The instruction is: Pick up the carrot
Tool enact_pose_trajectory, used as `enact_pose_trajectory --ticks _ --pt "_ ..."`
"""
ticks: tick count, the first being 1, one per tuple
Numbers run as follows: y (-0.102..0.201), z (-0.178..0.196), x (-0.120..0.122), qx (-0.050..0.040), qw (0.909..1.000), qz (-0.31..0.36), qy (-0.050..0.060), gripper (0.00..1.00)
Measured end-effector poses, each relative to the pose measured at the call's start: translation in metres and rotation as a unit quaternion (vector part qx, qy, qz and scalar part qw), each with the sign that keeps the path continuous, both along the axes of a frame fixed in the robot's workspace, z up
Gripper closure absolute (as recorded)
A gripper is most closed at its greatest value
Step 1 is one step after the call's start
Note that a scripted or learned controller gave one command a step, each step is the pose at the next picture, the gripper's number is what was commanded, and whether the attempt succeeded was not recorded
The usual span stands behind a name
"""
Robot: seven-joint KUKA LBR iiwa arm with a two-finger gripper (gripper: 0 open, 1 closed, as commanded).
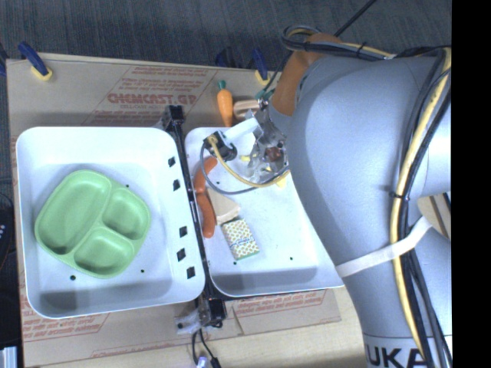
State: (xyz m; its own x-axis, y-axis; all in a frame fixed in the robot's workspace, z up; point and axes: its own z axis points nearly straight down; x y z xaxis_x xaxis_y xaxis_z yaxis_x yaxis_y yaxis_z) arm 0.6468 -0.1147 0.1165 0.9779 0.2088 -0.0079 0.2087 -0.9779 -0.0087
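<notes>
The carrot [223, 106] is small and orange with a green top. It shows just beyond the far rim of the right bin [307, 271], against the cardboard. Whether it rests there or hangs above it I cannot tell. My gripper [265, 148] is over the far end of the right bin, to the right of the carrot and slightly nearer the camera. It is wrapped in cables and partly hidden by the grey arm. A pale tan piece [245, 110] lies between the carrot and the wrist.
In the right bin a long orange-red sausage [205, 202] lies along the left wall, beside a tan block [225, 208] and a small patterned box [241, 240]. The left bin [46, 297] holds a green divided plate [93, 222]. The arm covers the right side.
</notes>
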Motion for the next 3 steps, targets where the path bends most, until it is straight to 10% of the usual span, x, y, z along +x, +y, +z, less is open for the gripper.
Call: enact_pose_trajectory --ticks 1,2,3 --pt "0.009 0.147 -0.043 -0.0024 1.0000 -0.002 -0.003 1.00" --pt "0.103 0.224 -0.007 -0.0024 0.9998 0.019 -0.004 1.00" --pt "0.164 0.104 -0.077 -0.0024 0.9978 0.066 -0.001 1.00"
